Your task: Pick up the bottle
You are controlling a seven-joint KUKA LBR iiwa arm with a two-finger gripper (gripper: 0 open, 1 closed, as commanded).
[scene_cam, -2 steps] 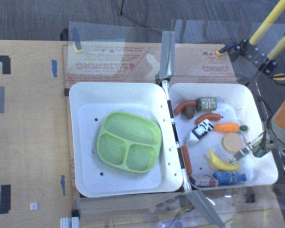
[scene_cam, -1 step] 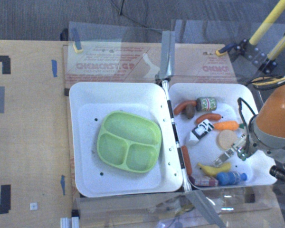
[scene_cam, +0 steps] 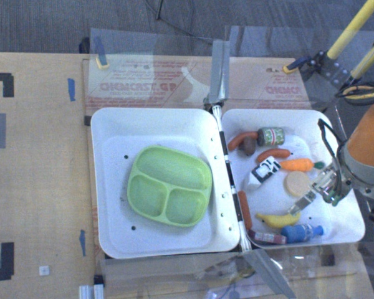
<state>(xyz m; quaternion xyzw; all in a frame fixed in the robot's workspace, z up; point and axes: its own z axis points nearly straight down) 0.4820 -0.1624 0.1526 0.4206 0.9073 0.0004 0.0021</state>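
Note:
A blue plastic bottle [scene_cam: 303,232] lies on its side near the front edge of the right bin [scene_cam: 346,226]. A thin reddish bottle [scene_cam: 267,237] lies just left of it. A dark green jar with a label [scene_cam: 271,136] lies at the back of that bin. My gripper [scene_cam: 305,199] reaches in from the right and hangs low over the bin, above the yellow banana [scene_cam: 278,218] and beside a tan round disc [scene_cam: 296,184]. It is a little behind the blue bottle and apart from it. Nothing shows in its grasp.
The right bin also holds an orange carrot [scene_cam: 297,165], red sausages [scene_cam: 273,154], a brown lump [scene_cam: 249,146], a black-and-white box [scene_cam: 265,169] and a red stick [scene_cam: 244,208]. The left bin [scene_cam: 112,129] holds a green divided plate [scene_cam: 169,185]. Yellow poles stand at back right.

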